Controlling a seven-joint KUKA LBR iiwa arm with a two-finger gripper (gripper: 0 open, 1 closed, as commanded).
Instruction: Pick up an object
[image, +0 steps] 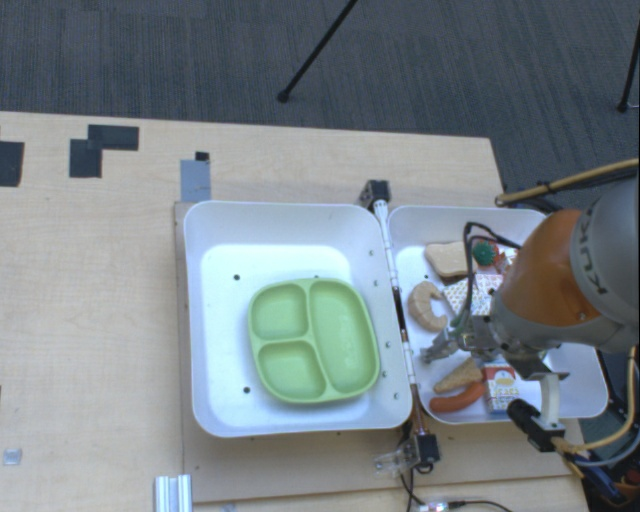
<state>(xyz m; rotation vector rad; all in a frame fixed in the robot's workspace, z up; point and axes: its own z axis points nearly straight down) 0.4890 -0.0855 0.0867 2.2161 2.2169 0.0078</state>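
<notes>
In the camera view we are looking down on a pale wooden tabletop carrying two shallow white bins side by side. The left bin is holding a light green divided plate with three compartments, lying flat near the bin's middle and a little toward its right wall; we are seeing nothing inside the compartments.

The right bin is holding a cluster of small food-like objects. A tan bread-like piece is lying toward the far end, with a small red and green item just beside it on the right. A curved beige piece is sitting near the bin's left wall, next to a white patch with red dots. Nearer the front edge, a tan wedge is resting just above a red sausage-shaped object, and a small white packet with red and blue print is lying just to the right of them.

The grey arm with its orange band is reaching in from the right over this bin. The gripper is hanging low among the objects, between the curved beige piece and the tan wedge; we cannot tell whether it is spread or pressed together, and we are not seeing any object clearly between its tips
</notes>
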